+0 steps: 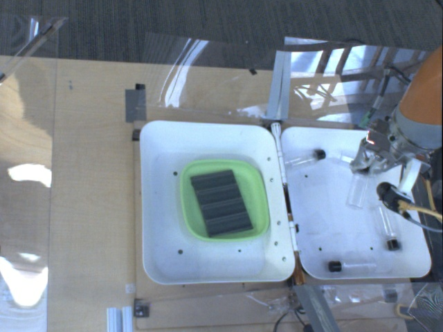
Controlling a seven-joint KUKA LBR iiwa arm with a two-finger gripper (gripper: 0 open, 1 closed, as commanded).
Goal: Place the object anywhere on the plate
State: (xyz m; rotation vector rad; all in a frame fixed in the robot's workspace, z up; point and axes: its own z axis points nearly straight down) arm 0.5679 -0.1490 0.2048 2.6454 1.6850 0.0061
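Camera view: the ribbed dark block (221, 203) sat on the green plate (258, 194) in the left bin (159, 185), looking stiff, lightish and easiest pinched across its long edges, while the claw (374, 162) hung at 3 o'clock over the right bin (325, 216), and I couldn't tell if it was spread or pressed together.

A pale wooden worktop (76, 185) carries two shallow white bins set side by side, their inner rims touching. The left bin (159, 254) sits near the middle of the worktop; the right bin (311, 227) lies toward the right edge. A grey metal bracket (279, 88) stands upright just behind where the bins meet. A small dark block (134, 104) rests behind the left bin's far corner.
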